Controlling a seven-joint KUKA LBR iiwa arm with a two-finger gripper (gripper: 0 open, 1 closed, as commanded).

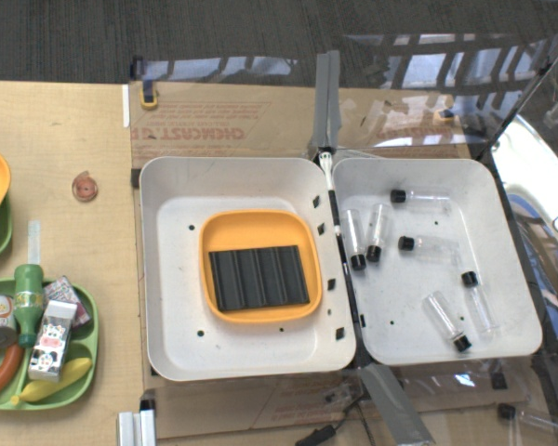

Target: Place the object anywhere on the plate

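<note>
The step in hand, as I judge it, is the pick: nothing lies on the plate (260,223) yet except its own ribbed grey slab (260,279). The plate sits in the middle of the left bin (172,277).

The things to pick are clear vials with black caps, all scattered in the right bin (428,167), across the divider from the plate. Nearest the plate is a pair of vials (365,238) lying side by side, almost touching, just past the divider. Farther from the plate are a loose cap (406,243), one vial (418,196) toward the back, and two more (449,323) toward the front corner.

To do this well I would skip the pair: the vials are so close that a grab may catch both or knock one away. The front vial lies apart from its neighbours and gives room on either side. I would close across its width, not along its length, since the body is round, smooth and likely to roll or slip. Being clear, it is also hard to make out against the white floor, so I would aim by the black cap.

I cannot tell the gripper's state, nor how the vials lie relative to it; the arm enters from the vials' side, away from the plate.
</note>
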